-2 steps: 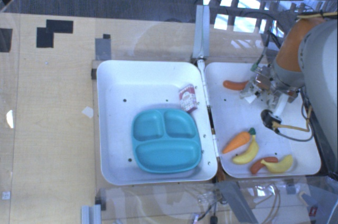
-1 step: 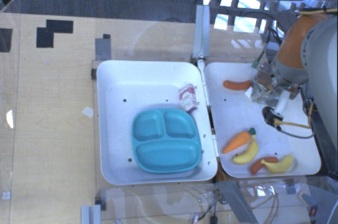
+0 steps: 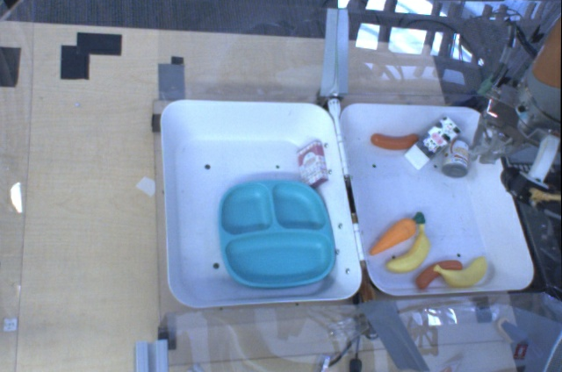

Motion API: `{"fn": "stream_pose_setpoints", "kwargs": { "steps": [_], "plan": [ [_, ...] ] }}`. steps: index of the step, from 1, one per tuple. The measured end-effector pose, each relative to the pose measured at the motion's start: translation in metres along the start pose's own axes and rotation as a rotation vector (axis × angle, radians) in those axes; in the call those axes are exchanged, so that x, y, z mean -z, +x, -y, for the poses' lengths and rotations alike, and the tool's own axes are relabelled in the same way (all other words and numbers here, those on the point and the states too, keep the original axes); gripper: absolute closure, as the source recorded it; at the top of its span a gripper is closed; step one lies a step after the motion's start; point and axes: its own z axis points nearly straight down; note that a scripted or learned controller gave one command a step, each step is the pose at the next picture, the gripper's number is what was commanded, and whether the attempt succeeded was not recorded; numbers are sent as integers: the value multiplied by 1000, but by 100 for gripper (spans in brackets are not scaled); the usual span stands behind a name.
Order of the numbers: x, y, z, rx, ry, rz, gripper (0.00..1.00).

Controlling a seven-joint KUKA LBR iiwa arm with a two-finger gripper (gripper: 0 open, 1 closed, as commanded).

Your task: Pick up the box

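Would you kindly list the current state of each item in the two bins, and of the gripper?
Box: lying tilted in the left bin, beside the tray, not gripped.
Blue tray: flat, compartments bare.
Carrot: lying in the right bin, touching a banana.
Gripper: over the right bin's far edge, far from the box.

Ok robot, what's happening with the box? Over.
Gripper at far right edge of right bin, nothing seen in it. Small red box in left bin, leaning by blue divided plate. Box untouched; bin walls lie between.
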Motion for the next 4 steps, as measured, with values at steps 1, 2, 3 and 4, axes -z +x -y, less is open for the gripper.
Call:
{"fn": "stream_pose_setpoints", "kwargs": {
  "steps": [1,2,3,4],
  "plan": [
    [34,-27,-3,223,-1,1,100],
    [54,-4,86,322,1,0,100],
    [-26,9,88,548,4,-1,100],
    [11,10,45,450,2,0,100]
  ]
}}
